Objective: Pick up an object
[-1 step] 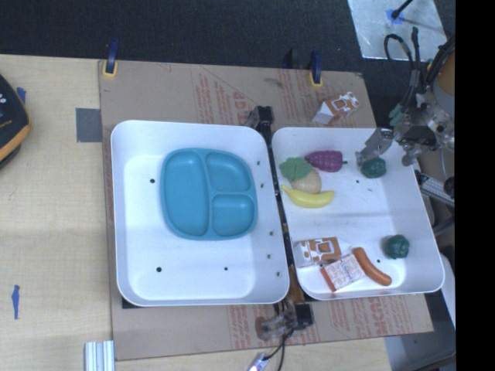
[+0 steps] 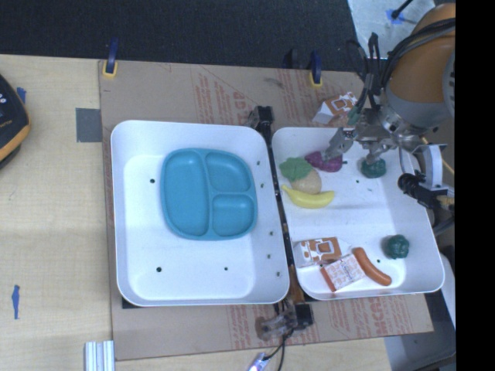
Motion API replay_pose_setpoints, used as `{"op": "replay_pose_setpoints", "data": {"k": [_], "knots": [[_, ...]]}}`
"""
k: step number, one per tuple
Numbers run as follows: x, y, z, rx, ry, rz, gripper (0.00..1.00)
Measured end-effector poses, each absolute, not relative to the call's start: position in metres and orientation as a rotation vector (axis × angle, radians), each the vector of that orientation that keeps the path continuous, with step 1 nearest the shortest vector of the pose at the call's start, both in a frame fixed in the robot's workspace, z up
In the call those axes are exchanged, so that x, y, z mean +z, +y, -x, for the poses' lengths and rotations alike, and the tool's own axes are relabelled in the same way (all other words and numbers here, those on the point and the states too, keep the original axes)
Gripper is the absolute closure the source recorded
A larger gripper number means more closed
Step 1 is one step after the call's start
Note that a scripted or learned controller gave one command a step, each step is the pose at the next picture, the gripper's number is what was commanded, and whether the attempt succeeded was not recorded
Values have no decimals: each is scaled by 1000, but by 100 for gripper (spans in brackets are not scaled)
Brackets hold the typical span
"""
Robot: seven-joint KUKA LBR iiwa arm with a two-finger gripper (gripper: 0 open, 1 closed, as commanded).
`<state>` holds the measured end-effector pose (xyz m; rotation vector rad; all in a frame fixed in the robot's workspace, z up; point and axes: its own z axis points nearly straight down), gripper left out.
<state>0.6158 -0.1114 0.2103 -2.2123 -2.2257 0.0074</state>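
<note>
My gripper (image 2: 356, 154) hangs low over the back of the right bin (image 2: 410, 207), with the orange-banded arm above it at the right. It is open. Its left finger (image 2: 338, 144) points down at a purple piece (image 2: 325, 162), and its right finger stands over a small teal piece (image 2: 373, 168). Nothing is between the fingers. To the left of the purple piece lie a green leafy item (image 2: 293, 168), a beige lump (image 2: 308, 182) and a yellow banana (image 2: 310, 199).
Near the front of the right bin lie a dark green lump (image 2: 397, 246), a red sausage (image 2: 372, 266) and two small packets (image 2: 319, 250) (image 2: 343, 271). The left bin (image 2: 131, 230) holds a blue divided plate (image 2: 209, 192). Another packet (image 2: 338, 108) lies behind the right bin.
</note>
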Motion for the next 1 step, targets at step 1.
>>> {"op": "replay_pose_setpoints", "data": {"k": [1], "knots": [[134,-148,-654,8,-2225,2216,0]]}}
